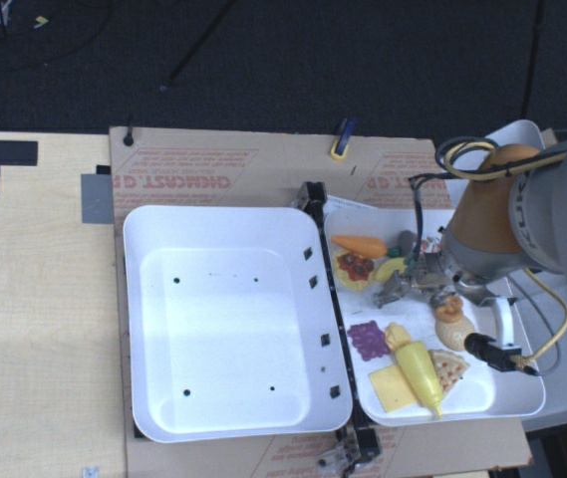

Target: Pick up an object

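Gripper (395, 289): we cannot tell its jaw state.
Crowding it: orange plastic carrot (359, 246), purple grape cluster (368, 340), yellow corn cob (418, 370).
Right white bin (522, 398): cluttered.

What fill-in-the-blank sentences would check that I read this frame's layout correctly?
1. All the toy food lies in the ____ bin.
2. The carrot is coloured ____.
3. The purple grapes lie to the ____ of the corn cob.
4. The pincer hangs over the ____ bin.

Missing words: right; orange; left; right
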Controlling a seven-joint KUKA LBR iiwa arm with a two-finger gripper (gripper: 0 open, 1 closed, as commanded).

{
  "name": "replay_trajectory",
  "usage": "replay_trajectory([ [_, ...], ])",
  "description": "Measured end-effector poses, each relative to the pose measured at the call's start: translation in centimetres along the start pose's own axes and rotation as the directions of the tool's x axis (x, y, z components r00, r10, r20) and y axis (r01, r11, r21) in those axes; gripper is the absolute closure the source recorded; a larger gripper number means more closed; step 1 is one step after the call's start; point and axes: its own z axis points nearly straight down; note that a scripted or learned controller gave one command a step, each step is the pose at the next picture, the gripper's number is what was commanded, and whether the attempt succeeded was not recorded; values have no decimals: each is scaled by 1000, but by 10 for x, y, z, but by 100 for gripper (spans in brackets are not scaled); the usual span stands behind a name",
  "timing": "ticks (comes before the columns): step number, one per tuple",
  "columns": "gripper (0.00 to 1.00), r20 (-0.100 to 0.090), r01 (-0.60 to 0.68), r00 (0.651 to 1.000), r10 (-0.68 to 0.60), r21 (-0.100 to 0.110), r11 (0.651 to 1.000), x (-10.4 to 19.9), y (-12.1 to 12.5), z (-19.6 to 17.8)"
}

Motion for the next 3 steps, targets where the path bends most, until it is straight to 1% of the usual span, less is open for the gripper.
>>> replay_trajectory([
  [1,0,-2,5,1000,-5,-2,1000,-9,53,0],
  [2,0,-8,1,1000,-1,14,1000,-41,62,1],
  [3,100,-3,5,1000,-5,7,1000,-40,63,-9],
])
